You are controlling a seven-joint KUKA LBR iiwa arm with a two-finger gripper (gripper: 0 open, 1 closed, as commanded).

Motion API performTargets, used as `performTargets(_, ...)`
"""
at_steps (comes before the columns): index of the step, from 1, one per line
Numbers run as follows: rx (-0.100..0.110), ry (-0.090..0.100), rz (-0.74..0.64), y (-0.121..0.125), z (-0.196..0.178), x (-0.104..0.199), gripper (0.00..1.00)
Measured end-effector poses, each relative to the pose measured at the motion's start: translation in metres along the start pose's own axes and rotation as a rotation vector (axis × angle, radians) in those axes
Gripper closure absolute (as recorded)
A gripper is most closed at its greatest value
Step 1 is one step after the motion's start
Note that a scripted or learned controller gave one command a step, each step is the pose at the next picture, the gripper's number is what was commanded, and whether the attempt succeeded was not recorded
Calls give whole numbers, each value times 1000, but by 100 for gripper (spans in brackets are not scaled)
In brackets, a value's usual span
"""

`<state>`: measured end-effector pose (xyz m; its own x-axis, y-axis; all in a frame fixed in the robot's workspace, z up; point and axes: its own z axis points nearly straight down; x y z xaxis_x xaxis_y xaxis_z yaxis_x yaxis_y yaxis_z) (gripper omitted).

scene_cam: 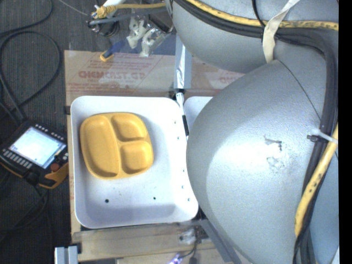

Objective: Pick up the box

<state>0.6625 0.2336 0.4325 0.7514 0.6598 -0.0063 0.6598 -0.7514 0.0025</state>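
Left shallow white plastic bin (99,210) holds one yellow three-compartment plastic box (116,144) near its left wall; grey arm (264,164) covers most of the right white bin (197,104); jaws' state cannot be told.

Cardboard (132,75): faint red print, perhaps "CHEMIST.CO"

Tray (116,144) in left bin (132,208), arm (264,158) over right bin (193,104).

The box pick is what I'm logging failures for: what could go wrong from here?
1. The arm covers most of the right bin, so any box there cannot be checked.
2. The left bin holds a yellow divided tray, which might be grasped by mistake.
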Motion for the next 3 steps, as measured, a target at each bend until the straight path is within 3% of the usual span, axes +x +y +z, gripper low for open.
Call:
performTargets(1, 5, 1, 515, -8, 1, -9, 100)
performTargets(2, 4, 1, 515, -8, 1, -9, 0)
performTargets(3, 6, -5, 514, -8, -5, -9, 100)
